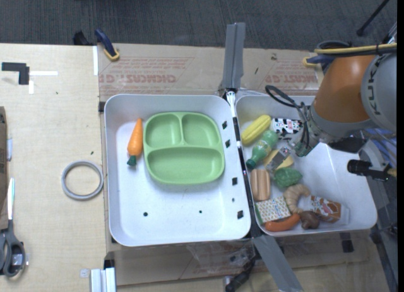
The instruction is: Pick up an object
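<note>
Green tray beside orange carrot

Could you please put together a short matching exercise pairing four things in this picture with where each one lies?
Things:
1. carrot
2. green divided plate
3. yellow corn cob
4. roll of tape

Places:
A. on the bench, outside and left of both bins
B. near the top of the right bin, by the divider
C. in the left bin, beside the plate's left edge
D. in the upper middle of the left bin

Right pairs: 1-C, 2-D, 3-B, 4-A
</note>
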Robot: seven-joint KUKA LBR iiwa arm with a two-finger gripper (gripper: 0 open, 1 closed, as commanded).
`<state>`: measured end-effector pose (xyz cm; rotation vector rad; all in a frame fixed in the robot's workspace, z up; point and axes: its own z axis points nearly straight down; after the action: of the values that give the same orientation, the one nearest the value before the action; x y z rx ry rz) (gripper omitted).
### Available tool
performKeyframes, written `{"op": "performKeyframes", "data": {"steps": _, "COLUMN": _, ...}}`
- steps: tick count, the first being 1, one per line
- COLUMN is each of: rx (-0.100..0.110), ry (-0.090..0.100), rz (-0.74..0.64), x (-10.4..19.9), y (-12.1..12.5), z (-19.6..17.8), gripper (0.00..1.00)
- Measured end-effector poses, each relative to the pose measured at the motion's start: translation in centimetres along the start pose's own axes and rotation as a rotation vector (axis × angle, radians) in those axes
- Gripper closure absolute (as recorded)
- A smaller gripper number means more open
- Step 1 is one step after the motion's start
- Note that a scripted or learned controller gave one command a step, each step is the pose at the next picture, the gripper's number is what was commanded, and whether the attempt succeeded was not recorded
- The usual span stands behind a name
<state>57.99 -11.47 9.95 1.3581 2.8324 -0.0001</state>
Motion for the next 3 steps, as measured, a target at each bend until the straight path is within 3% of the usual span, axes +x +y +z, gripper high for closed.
{"op": "performKeyframes", "data": {"steps": 1, "rx": -0.002, "ry": -0.002, "rz": 0.005, "x": -0.1, "y": 0.0, "z": -1.0, "gripper": 1.00}}
{"op": "performKeyframes", "data": {"steps": 2, "rx": -0.001, "ry": -0.002, "rz": 0.149, "x": -3.4, "y": 6.6, "z": -4.9, "gripper": 1.00}}
{"op": "performKeyframes", "data": {"steps": 3, "rx": -0.001, "ry": -0.002, "rz": 0.149, "x": -3.4, "y": 6.6, "z": -4.9, "gripper": 0.00}}
